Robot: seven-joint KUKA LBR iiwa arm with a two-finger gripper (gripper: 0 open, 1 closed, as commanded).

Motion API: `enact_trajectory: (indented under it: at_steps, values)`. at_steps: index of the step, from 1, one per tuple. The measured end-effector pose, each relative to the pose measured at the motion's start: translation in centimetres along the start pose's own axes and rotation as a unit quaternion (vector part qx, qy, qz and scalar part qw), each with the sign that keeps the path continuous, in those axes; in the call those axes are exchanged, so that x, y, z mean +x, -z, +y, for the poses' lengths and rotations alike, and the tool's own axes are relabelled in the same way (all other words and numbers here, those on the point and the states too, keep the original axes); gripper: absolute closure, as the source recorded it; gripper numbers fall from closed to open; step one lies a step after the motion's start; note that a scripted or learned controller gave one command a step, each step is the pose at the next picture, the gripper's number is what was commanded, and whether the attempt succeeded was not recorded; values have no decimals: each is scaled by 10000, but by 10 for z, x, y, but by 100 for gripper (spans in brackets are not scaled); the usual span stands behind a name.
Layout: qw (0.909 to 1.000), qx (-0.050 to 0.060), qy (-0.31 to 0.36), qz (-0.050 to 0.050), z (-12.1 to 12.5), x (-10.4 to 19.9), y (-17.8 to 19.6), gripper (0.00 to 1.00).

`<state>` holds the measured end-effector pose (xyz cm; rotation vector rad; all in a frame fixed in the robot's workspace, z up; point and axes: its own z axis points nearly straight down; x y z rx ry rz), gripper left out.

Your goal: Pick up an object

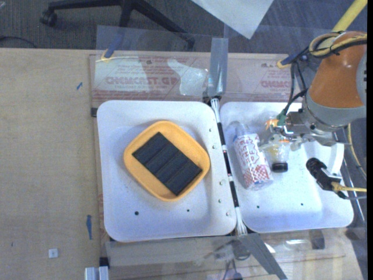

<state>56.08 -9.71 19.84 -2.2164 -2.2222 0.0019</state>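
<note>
In the right bin [303,212] a clear plastic bottle [252,156] with a red-and-white patterned label lies on its side near the left wall. A small yellowish clear item [274,151] rests just right of the bottle, and a small black piece [280,167] lies below it. My gripper [289,133] hangs low over the upper middle of this bin, right above and beside the yellowish item, under the orange-banded wrist. The left bin [116,214] holds a yellow-orange dish [135,174] with a black ridged slab [167,163] in it.
The two bins meet at a ridge [224,168] running down the middle. Clear plastic sheeting [192,77] and a printed board lie behind the bins. A wooden bench top [41,156] stretches to the left. Bare bin floor shows at the front of the right bin.
</note>
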Motion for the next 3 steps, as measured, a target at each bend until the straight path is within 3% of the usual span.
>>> enact_trajectory:
  at_steps: [1,2,3]
  values:
    - [9993,-49,-358,-16,70,-58,-111,0]
    - [9993,-66,-367,-18,71,-59,-101,100]
    - [9983,-22,582,-14,93,-44,-5,100]
